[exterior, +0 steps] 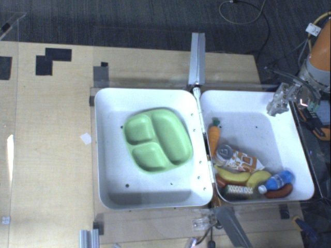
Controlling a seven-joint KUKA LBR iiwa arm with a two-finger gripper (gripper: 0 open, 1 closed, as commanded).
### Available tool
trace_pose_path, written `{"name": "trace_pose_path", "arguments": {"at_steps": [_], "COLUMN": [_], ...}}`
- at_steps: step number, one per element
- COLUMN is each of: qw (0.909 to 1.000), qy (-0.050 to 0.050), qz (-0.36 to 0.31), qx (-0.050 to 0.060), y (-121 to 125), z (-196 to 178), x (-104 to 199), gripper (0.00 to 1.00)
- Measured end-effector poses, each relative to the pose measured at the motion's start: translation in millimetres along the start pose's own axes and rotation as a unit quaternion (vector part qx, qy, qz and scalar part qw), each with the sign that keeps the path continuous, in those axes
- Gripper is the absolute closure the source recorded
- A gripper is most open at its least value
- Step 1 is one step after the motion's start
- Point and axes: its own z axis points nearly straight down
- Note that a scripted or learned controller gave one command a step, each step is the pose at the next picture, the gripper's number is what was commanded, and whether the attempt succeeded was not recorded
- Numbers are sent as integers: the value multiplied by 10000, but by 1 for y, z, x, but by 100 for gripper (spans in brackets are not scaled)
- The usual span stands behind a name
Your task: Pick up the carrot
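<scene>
A: Looking down from the fixed camera, what's in the two bins?

B: The left shallow white plastic bin (106, 138) holds a pale green plastic plate with three compartments (158, 139), lying near its middle. The right shallow white plastic bin (258, 105) has everything crowded toward its front left corner.

A: And the carrot?

B: The small orange carrot with a green top (213, 134) lies along the right bin's left wall, about midway down it, green end toward the back. Just in front of it sits a crumpled white and orange packet with a grey disc (235, 159). Then come two yellow bananas (243, 179), a dark patterned flat bar (239, 190) against the front wall, a small blue-capped bottle (276, 181) and a reddish-brown sausage shape (279, 191) by the front right corner.

A: Where is the arm?

B: The grey arm with the orange band (319, 61) comes in from the right edge. Its silvery two-finger gripper (276, 106) hangs over the right bin's back right corner, well apart from the carrot. I see nothing between its fingers; how wide they stand I cannot tell.

A: The surroundings?

B: A light wooden benchtop (46, 138) with black square markings at its back left, a grey metal rail (197, 58) behind the seam of the bins, and dark carpet (129, 14) with a thin looping cable (248, 9) beyond.
</scene>
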Motion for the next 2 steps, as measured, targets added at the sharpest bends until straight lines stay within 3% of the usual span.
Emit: {"name": "trace_pose_path", "arguments": {"at_steps": [1,2], "qw": [9905,9471], "qy": [7,-36], "qz": [-1373,-3209], "qx": [-3,6], "y": [-1,10], "z": [103,111], "x": [5,-36], "gripper": [100,100]}}
